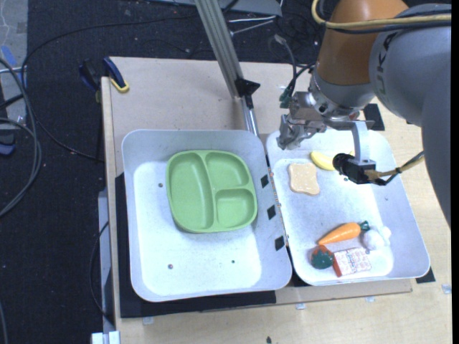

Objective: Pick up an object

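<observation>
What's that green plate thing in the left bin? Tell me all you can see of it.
The green tray is a rounded-square plate, seemingly matte plastic, split by raised ridges into three compartments: one long one on its left, two smaller on its right. It lies flat, slightly turned, on the left bin's floor, towards the far side.

arm (pixel 401 41) cut off rt edge | banana (pixel 323 161) partly hidden

Green divided plate (pixel 212 190) sits in left white bin (pixel 143 264), toward its far right. Blue-and-yellow clamp (pixel 115 76) at bench far-left corner. Metal pole (pixel 219 38) slants over bench's far edge.
</observation>
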Controlling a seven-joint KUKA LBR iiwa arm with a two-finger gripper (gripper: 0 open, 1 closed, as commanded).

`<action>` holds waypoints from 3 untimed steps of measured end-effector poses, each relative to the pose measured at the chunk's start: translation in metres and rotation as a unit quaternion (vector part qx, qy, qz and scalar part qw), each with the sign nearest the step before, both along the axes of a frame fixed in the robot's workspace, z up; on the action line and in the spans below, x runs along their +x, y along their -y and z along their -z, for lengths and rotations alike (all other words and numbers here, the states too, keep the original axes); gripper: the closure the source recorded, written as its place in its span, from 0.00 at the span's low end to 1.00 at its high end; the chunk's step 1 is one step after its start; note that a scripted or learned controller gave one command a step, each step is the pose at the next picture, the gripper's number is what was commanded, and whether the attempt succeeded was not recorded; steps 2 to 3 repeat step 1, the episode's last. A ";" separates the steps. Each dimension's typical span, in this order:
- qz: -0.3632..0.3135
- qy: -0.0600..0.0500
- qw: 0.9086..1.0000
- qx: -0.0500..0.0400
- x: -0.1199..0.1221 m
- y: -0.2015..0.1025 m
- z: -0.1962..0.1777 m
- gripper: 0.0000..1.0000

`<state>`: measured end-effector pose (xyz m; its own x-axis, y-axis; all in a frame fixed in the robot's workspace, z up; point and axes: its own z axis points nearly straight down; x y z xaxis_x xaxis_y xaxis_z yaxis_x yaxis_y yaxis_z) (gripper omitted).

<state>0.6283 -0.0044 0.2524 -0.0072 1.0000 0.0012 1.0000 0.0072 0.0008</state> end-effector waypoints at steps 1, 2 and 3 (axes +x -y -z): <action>0.000 -0.001 1.000 0.000 -0.009 -0.050 -0.004 1.00; 0.000 -0.001 1.000 0.000 -0.009 -0.050 -0.004 1.00; 0.000 -0.001 1.000 0.000 -0.009 -0.050 -0.004 1.00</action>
